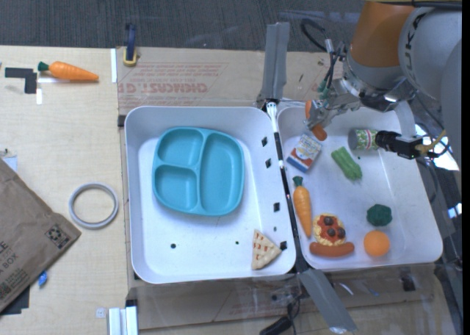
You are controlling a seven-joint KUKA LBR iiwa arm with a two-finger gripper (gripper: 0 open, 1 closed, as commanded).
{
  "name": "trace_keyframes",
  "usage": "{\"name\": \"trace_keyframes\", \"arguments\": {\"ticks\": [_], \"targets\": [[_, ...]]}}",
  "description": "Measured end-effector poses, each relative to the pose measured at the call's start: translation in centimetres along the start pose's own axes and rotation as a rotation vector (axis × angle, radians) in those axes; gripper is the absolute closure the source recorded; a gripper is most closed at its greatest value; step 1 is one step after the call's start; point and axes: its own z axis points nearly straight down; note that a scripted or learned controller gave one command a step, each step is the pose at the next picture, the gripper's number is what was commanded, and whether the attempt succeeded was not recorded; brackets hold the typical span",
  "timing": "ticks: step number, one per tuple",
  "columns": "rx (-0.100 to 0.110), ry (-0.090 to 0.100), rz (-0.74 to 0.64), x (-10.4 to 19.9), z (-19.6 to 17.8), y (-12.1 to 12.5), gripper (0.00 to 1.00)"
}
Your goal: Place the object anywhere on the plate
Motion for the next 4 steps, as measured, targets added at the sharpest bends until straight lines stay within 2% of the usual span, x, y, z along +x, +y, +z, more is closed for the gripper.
{"name": "trace_keyframes", "arguments": {"ticks": [1, 2, 3, 4], "targets": [[-0.002, 0.001, -0.054, 7.4, -0.1, 1.6, 1.0], [0.0, 0.002, 0.2, 15.1, -0.1, 2.1, 1.0], [0.003, 0.0, 0.727, 15.7, 0.0, -2.3, 1.0], [0.001, 0.0, 0.889, 20.5, 2.2, 3.3, 1.0]]}}
